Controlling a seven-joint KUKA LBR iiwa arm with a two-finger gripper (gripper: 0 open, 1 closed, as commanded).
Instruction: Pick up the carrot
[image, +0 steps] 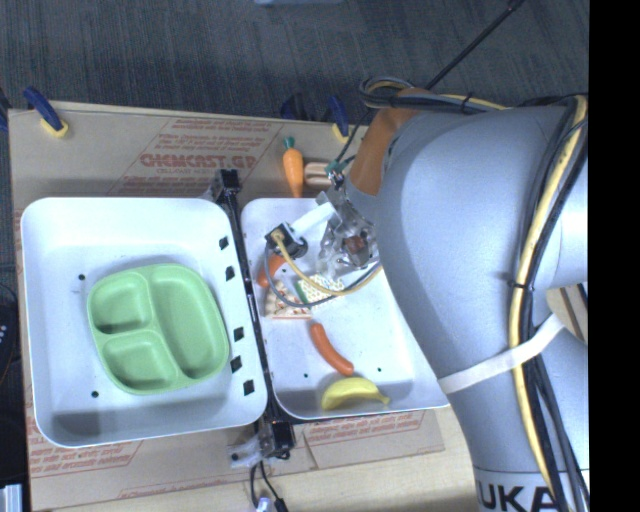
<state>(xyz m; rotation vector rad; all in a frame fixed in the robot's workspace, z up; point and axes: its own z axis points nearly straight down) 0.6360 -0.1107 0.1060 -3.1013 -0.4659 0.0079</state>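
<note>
Carrot (292, 170): orange, tapered, green stub at its 12 o'clock end; lies on the brown cardboard just outside the right bin's far rim, upright in the view.
Carrot position: at about 10 o'clock from the gripper, near it but apart; a pale cylindrical piece (316, 175) sits just beside it at 3 o'clock.
Gripper (345, 240): metallic wrist hardware and cables hang over the right bin's upper half; whether the jaws are open or closed cannot be told, and nothing can be seen held between them.
Left bin (60, 225): holds 1 green divided plate (157, 328) with 3 compartments, lying at the bin's centre.
Right bin (400, 345): holds an orange sausage-like piece (330, 349) near centre, a yellow banana (353, 394) at 6 o'clock by the near rim, a small orange item (273, 270) at 9 o'clock by the left wall, and a patterned flat item (296, 296) under the cables.
Arm (470, 250): its grey bulk covers the right bin's 3 o'clock side.
Edges: black clips run along the seam between the 2 bins.
Open room: bare cardboard lies at 9 o'clock of the carrot; a blue clamp (338, 118) stands at its 1 o'clock.
</note>
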